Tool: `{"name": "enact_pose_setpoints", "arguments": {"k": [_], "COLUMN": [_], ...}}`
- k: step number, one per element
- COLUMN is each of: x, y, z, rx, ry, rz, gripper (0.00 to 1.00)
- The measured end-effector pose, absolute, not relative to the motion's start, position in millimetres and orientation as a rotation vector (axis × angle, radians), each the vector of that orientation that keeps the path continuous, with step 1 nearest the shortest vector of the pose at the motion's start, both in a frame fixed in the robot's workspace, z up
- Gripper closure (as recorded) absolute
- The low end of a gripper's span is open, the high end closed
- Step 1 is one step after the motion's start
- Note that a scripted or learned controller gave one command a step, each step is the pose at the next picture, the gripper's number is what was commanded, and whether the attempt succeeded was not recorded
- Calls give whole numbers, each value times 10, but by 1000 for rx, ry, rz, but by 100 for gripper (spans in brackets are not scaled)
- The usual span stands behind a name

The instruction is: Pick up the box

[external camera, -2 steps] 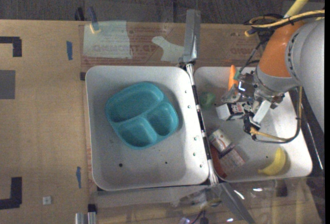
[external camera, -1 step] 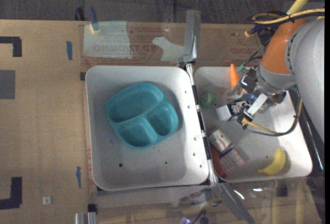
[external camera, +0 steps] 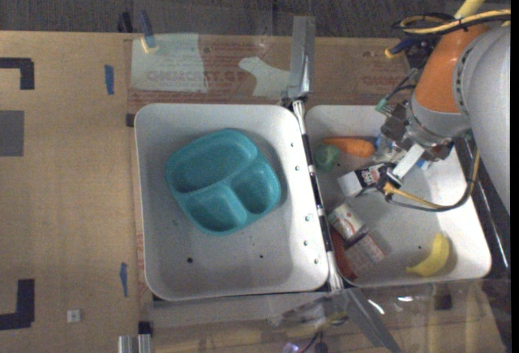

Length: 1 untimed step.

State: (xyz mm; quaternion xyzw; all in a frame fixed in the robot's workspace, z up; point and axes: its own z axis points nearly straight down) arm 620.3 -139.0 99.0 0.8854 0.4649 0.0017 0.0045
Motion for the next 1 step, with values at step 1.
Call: {"name": "enact_pose_setpoints", "arguments": {"k": [1], "x": [5977], "y": [-274], "z": [1843], "rx": [2720], "ry": [1571], "rz": [1], "gripper": [100]}}
